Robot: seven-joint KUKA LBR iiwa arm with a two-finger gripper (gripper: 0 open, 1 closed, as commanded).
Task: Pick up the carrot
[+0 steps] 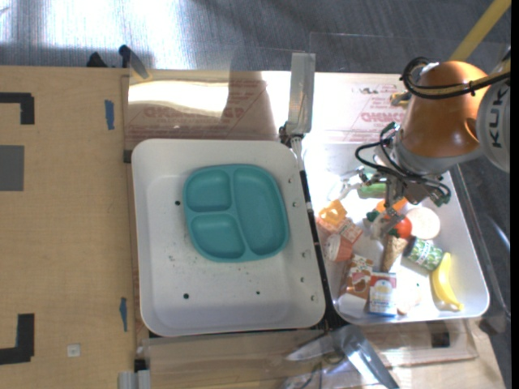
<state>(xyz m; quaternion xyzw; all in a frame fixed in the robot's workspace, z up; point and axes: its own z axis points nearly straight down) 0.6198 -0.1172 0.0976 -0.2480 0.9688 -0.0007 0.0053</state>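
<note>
A grey robot arm reaches into the right bin (474, 278), its gripper (395, 211) low among toy foods. The carrot (388, 208) lies right at the gripper, beside a banana (444, 286). Whether the pincer is spread or pinching cannot be told.

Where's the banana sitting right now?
The banana lies at the right bin's lower right edge, just below the green can.
</note>
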